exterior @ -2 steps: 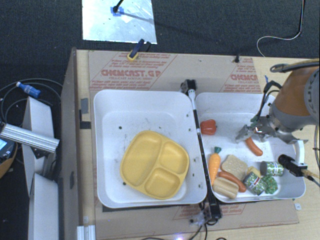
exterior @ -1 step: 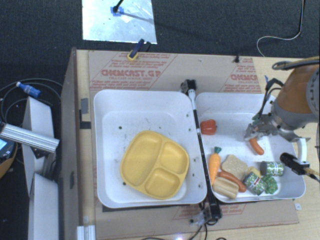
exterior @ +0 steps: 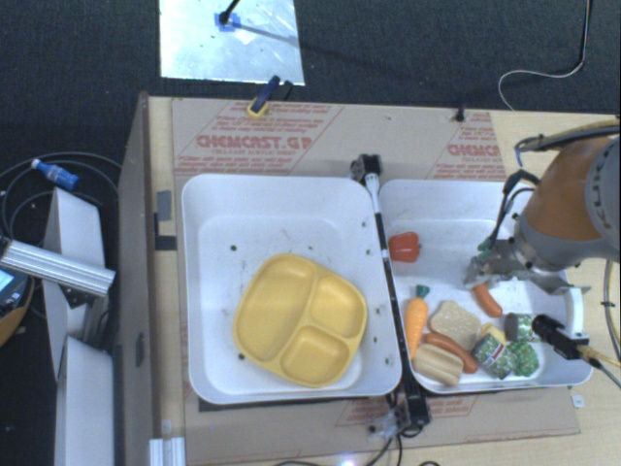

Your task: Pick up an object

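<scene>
Toy food lies in the right bin [exterior: 441, 197]: a red pepper [exterior: 404, 247] by the left wall, a carrot [exterior: 415, 320], a slice of bread [exterior: 456, 320], a hot dog bun [exterior: 439, 363] with a sausage [exterior: 452, 347] beside it, a green packet [exterior: 499, 355] and a broccoli piece [exterior: 525, 357]. A small orange-red piece [exterior: 488, 301] lies just below my gripper [exterior: 482, 270]. The gripper hangs low over the middle of this bin, right of the pepper. The grey and orange arm [exterior: 574, 202] comes in from the right and hides the bin's right side.
The left bin [exterior: 223, 212] holds a yellow divided plate [exterior: 301, 318]. A black clamp [exterior: 369, 168] sits on the ridge between the bins. Cardboard covers the bench behind, and cables run along the right edge.
</scene>
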Available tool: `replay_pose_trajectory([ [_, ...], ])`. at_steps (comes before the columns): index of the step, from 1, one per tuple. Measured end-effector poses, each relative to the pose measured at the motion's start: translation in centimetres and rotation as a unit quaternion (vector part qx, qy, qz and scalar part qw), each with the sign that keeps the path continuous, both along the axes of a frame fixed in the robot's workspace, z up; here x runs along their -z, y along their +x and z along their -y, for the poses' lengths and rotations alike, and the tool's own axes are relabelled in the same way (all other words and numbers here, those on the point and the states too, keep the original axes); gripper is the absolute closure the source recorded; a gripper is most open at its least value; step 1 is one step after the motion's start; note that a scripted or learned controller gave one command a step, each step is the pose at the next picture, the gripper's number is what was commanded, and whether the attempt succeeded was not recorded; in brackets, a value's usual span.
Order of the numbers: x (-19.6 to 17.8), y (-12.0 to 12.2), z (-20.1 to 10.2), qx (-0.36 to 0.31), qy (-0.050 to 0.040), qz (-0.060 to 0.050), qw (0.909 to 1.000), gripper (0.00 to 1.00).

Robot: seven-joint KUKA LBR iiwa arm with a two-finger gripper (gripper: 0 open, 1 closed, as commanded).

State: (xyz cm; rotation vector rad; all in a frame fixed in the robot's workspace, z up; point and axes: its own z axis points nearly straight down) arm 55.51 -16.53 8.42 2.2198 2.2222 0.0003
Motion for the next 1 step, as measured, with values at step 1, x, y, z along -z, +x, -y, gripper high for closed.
replay_pose_trajectory([
  [1, -10.09, -1.16, -9.16, -0.001, 0.0004, 0.001, 1.0, 1.0],
])
